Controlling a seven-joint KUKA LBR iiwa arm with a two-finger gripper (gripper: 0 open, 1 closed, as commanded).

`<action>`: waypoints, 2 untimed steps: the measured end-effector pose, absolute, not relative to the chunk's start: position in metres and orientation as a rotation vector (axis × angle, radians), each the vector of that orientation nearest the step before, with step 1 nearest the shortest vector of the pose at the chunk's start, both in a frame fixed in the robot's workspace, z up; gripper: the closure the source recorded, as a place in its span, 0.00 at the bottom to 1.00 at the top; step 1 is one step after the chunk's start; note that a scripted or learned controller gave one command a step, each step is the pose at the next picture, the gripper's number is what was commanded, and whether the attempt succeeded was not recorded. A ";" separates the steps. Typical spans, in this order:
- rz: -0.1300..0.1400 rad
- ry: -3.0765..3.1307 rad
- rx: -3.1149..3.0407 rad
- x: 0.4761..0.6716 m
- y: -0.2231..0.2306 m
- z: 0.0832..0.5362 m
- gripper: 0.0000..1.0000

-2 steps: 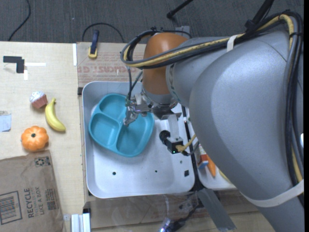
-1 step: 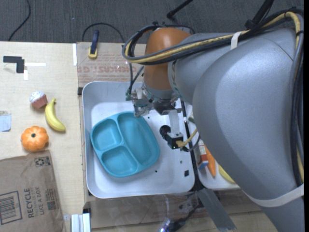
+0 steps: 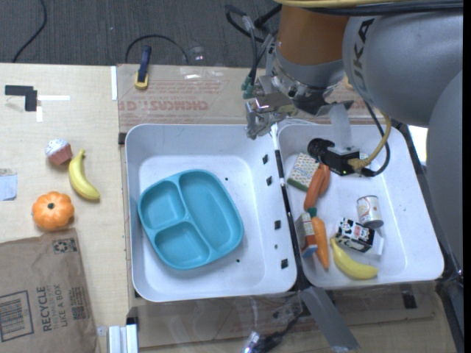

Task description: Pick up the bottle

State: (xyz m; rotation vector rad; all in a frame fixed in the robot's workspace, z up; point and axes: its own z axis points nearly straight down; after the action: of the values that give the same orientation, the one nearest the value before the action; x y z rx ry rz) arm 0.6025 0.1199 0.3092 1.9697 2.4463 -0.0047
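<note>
Clearly we hover the gripper [image 3: 259, 123], fingers unreadable, over the divider; the bottle [image 3: 315, 238] lies well toward the front, lengthwise.

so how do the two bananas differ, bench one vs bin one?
The bench banana lies outside the bins on the tan board, beside a cupcake and above a small pumpkin; the bin banana lies in the right bin, against a black-and-white carton. The bench banana runs near vertical in the view, the bin banana closer to horizontal. Both are yellow, curved and similar in size.

Bright, even overhead light; soft shadows, faint glare, mostly sharp focus.
</note>
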 end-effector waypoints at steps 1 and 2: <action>-0.007 2.454 1.963 0.547 0.166 0.278 1.00; -0.007 2.569 1.811 0.504 0.155 0.230 1.00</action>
State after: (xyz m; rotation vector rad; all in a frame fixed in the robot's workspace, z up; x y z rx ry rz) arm 0.5042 0.1548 0.2298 1.8112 2.5692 -0.0068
